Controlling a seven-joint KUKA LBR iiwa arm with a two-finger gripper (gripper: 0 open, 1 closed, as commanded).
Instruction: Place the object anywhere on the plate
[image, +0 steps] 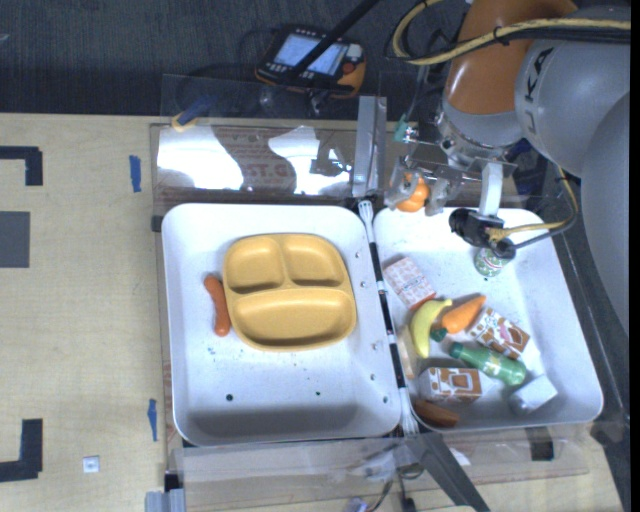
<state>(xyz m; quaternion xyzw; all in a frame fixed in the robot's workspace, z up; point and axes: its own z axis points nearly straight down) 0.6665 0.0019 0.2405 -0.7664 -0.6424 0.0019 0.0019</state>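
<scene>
A yellow three-compartment plate (290, 290) lies in the left bin (190, 390) with nothing on it. My gripper (411, 198) hangs over the far left corner of the right bin (570, 330), close to the divider between the bins. A small orange object (411, 194) with a pale top sits between its fingers, lifted off the bin floor. The gripper is right of and beyond the plate, apart from it.
An orange sausage (217, 305) lies left of the plate. The right bin holds a banana (424, 326), a carrot (463, 315), a green bottle (489, 363), two small cartons (452, 382), a patterned packet (407, 278) and a clear round piece (488, 263).
</scene>
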